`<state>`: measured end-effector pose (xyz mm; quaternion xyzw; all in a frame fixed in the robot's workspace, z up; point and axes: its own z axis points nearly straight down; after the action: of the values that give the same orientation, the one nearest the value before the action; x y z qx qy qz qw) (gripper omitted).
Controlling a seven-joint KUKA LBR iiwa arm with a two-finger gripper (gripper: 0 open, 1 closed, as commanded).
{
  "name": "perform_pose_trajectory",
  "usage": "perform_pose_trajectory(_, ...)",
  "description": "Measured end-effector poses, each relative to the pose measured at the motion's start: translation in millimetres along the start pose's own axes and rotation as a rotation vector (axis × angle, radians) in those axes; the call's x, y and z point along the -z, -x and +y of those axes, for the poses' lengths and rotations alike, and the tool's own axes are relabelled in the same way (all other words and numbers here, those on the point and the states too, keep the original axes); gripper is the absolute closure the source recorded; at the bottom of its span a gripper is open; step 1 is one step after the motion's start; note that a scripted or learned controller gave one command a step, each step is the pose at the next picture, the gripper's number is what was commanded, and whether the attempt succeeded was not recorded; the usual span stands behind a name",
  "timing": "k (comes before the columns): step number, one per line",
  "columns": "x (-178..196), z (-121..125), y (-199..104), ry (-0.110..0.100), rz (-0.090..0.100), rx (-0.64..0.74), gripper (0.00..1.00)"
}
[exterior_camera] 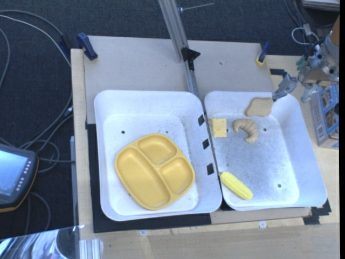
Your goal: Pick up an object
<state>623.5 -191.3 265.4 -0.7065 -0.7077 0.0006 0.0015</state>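
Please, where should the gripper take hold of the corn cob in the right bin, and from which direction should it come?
Grip the corn cob at its middle, coming straight down from above. It lies flat near the front edge of the right bin, pointing diagonally, so the fingers should probably close across its narrow width, not along its length. The space around it is open, though the bin wall is close on its left.

End effector [296, 89] over right bin's [302, 161] far rim; croissant [246, 129], corn [236, 185], cheese [219, 128] inside.
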Motion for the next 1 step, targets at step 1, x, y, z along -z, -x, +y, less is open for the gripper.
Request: perform_pose_trajectory(1,0.0,-0.1,0.1,0.0,0.0,0.0,0.0)
